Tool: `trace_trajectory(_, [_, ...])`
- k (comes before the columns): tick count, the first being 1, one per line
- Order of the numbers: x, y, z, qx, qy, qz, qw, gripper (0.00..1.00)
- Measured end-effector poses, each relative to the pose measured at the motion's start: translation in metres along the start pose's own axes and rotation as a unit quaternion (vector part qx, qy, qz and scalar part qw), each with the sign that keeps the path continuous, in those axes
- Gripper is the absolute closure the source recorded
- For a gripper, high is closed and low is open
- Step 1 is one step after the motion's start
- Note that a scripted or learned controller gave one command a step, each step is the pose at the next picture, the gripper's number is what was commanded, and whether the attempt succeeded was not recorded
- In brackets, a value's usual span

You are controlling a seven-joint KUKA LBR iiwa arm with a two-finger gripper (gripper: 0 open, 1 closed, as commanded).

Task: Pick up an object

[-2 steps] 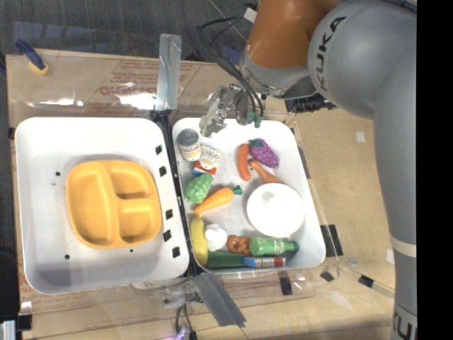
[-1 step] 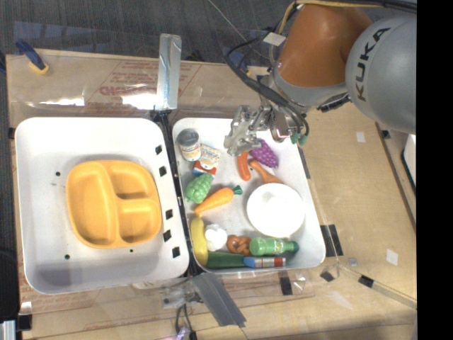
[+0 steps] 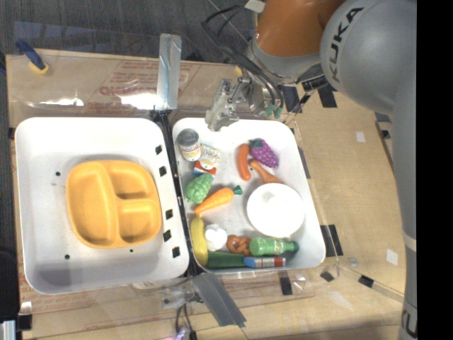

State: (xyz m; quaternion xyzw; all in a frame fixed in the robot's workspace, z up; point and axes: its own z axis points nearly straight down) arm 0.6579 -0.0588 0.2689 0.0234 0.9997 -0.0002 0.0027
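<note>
My gripper [image 3: 222,112] hangs over the far left rim of the right bin [image 3: 306,183], open with nothing between its fingers. Just below it in the bin stand a small tin can [image 3: 188,145] and a red-and-white carton [image 3: 207,160]. To the right of those lie a red sausage [image 3: 244,160] and purple grapes [image 3: 263,151]. Mid-bin are a knobbly green vegetable [image 3: 199,188], a carrot [image 3: 214,199] and an upturned white bowl [image 3: 274,209]. Along the near wall lie a banana [image 3: 199,239], a pretzel [image 3: 238,244], a green bottle [image 3: 272,246] and a cucumber [image 3: 225,261].
The left bin [image 3: 35,147] holds a yellow divided plate [image 3: 113,202]. A black ridge with clips [image 3: 170,190] separates the two bins. The grey arm with its orange band [image 3: 297,13] leans in from the upper right. Tape strips hold the bins to the bench.
</note>
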Motion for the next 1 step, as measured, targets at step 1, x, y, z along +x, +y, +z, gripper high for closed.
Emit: trace_trajectory(1, [0.0052, -0.0732, -0.0074, 0.001, 0.0, -0.193, 0.9812, 1.0])
